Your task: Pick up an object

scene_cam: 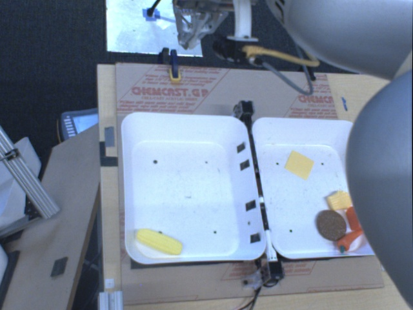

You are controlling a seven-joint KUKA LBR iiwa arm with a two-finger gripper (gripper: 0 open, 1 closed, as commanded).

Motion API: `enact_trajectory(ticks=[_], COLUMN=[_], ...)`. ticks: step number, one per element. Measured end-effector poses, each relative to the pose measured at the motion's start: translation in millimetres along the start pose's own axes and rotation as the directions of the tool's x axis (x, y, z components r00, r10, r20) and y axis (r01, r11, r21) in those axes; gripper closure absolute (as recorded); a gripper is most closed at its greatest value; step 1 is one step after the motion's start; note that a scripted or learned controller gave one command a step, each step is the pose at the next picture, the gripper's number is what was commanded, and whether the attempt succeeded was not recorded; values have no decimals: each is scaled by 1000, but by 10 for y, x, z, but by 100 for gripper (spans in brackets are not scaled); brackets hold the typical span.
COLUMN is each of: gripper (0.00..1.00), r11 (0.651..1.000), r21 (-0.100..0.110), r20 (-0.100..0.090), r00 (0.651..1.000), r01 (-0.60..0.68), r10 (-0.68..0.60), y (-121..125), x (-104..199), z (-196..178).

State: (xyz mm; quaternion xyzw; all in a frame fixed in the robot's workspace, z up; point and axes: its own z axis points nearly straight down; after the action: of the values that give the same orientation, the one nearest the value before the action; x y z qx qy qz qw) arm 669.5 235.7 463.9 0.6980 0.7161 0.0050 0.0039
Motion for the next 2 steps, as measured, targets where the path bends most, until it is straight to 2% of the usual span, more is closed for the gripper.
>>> enact_trajectory(ticks=[1, 2], gripper=[100, 0], r11=[1000, 1000], r21=[-3, -2], r20=[0, 0], r00=[1000, 1000], r01=[5, 6], r10=[-5, -6], y=[4, 3], x=[3, 3], z=[-113, -109])
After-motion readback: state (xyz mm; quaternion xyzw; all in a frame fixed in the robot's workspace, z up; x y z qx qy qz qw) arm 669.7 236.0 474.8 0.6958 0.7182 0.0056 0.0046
